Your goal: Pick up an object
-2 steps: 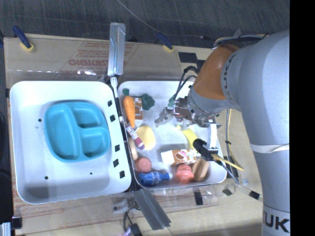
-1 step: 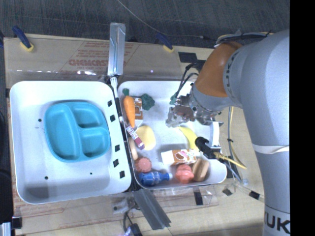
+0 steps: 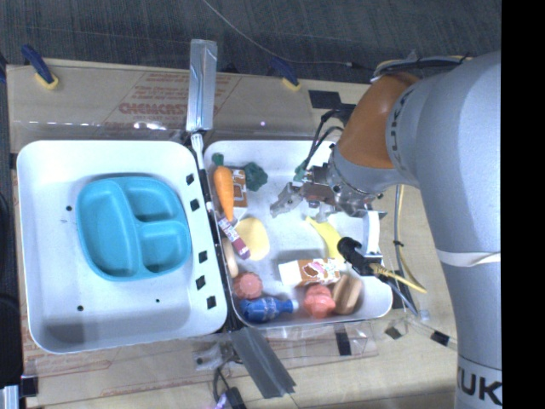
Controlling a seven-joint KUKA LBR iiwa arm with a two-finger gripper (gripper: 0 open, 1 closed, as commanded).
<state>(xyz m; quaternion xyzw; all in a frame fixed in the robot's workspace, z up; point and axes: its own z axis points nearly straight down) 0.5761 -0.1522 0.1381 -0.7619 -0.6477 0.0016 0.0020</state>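
Note:
The right bin [image 3: 277, 153] holds several toy foods. An orange carrot [image 3: 223, 191] and a green broccoli [image 3: 254, 175] lie at its left and back, and a pale yellow lemon [image 3: 253, 238] sits near the middle. A yellow banana [image 3: 324, 234] is at the right. My gripper [image 3: 296, 201] hangs low over the bin's middle, just up and left of the banana. Its fingers [image 3: 281, 201] stand open over bare white floor, with nothing between them.
Along the right bin's front edge lie a red ball [image 3: 249, 285], a blue bottle [image 3: 266, 308], a pink piece [image 3: 318, 300], a bun [image 3: 347, 292] and a small carton [image 3: 310, 271]. The left bin [image 3: 51, 313] holds a blue divided tray [image 3: 134, 225]. A metal divider [image 3: 201, 83] stands between the bins.

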